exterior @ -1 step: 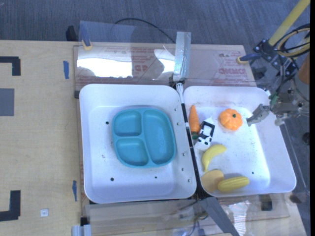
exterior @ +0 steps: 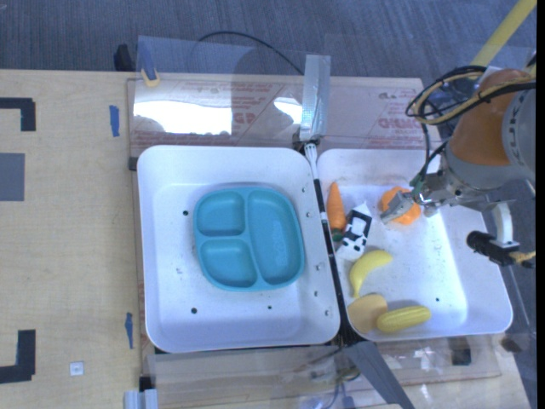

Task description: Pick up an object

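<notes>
gripper [exterior: 400,212] is down near the back edge of the right bin [exterior: 477,309], its fingers seemingly pinching the orange object [exterior: 400,201], though the grip is hard to make out. blue divided tray [exterior: 249,238] sits mid left bin [exterior: 162,254]; the arm is cut off at right.

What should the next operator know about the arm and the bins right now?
Gripper: down in the right bin, at a small orange object; whether it has a grip cannot be told.
Right bin also holds a carrot, a black-and-white piece, a banana, a round tan piece and a yellow oblong piece.
Left bin: a teal divided plate.
Done: nothing visibly lifted.
Left: confirm a grasp and lift an object.
</notes>
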Robot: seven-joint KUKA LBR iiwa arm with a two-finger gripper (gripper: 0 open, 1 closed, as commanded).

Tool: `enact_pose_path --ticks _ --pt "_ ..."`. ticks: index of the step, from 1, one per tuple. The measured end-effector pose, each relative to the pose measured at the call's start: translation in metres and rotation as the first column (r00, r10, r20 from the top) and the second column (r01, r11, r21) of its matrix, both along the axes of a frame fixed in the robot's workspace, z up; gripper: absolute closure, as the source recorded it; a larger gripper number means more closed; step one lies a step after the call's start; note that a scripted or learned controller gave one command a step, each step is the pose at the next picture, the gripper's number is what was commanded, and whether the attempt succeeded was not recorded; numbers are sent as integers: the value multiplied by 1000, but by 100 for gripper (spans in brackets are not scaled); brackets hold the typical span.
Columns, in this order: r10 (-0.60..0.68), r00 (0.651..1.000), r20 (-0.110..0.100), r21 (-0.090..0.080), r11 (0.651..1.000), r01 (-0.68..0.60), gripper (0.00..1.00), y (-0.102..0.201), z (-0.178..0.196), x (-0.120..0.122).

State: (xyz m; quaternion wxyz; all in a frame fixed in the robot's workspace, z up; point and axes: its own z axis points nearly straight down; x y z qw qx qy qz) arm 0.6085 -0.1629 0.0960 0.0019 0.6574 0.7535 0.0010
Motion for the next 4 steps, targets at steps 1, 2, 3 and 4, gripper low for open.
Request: enact_pose_path --ticks 1,2,3,4 --pt "0 1000 -5 1 1000 0 100 0 5 -1" --pt "-188 982 1 1 982 188 100 31 75 6" --pt "-189 982 -4 0 982 189 0 30 72 4" --pt "-73 997 19 -4 997 73 0 39 19 -28"
